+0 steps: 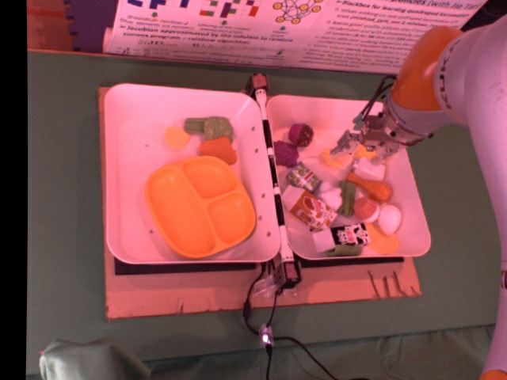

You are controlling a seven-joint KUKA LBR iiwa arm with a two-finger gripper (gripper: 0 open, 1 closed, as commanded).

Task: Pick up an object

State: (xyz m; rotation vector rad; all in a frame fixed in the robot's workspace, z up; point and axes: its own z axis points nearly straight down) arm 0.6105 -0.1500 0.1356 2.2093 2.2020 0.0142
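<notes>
1. Two white bins sit side by side on the bench. The left bin [127,133] holds an orange divided plate [201,205], a green toy [208,125], an orange piece [218,150] and a small yellow disc [177,138].
2. The right bin [418,228] holds a crowded pile of small toy foods and cartons: two dark purple pieces [293,142], a patterned can [303,179], a red and white carton [314,212], a black and white carton [348,234], an orange carrot-like piece [370,187] and a white egg [389,218].
3. My gripper [360,145] is over the upper part of the right bin, above yellow and white pieces. I cannot tell whether it is apart or together, and I see nothing clearly held in it.
4. Handling judgement: these look like light, hollow plastic toys, stiff and smooth, so likely to slip or skid if pinched off centre. The egg and the rounded pieces would roll; the cartons offer flat opposing faces and look the safer hold.
5. Hold point: I would take a carton across its narrow sides, or the carrot-like piece across its middle.
6. Risk: the items lie touching or just beside each other, so closing may nudge neighbours or catch two at once.
</notes>
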